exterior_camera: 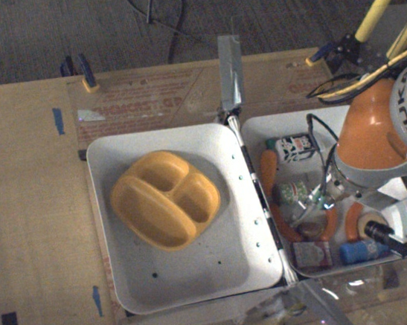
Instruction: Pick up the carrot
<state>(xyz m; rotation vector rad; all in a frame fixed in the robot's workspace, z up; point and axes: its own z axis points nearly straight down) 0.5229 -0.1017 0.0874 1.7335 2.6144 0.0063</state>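
The carrot (268,168) lies in the right bin (253,130), hard against its left wall, long axis running up and down the view, its top end level with a small black-and-white carton (294,147). Lying along the wall as it does, it leaves little room on that side for a finger to slip down, so a grasp would probably have to come across its width from above, with one finger squeezed against the wall.

The pincer (321,198) hangs low over the middle of the same bin, to the right of the carrot and apart from it, above a clear, green-tinted bottle (294,192). Whether it is spread or closed cannot be told, for the wrist and glare cover it; nothing can be seen in its grip.

Clutter crowds the carrot. The carton sits just beside its upper end, the bottle just beside its lower half, and a second orange piece (284,225) runs on below along the same wall. Nearer the bottom edge lie a flat dark packet (312,254) and a blue object (360,251); a roll of tape (372,224) sits under the arm (376,137). The bottle looks the likeliest to be nudged.

The left bin (176,286) holds a yellow divided plate (166,198), well apart, on the tabletop (34,242).
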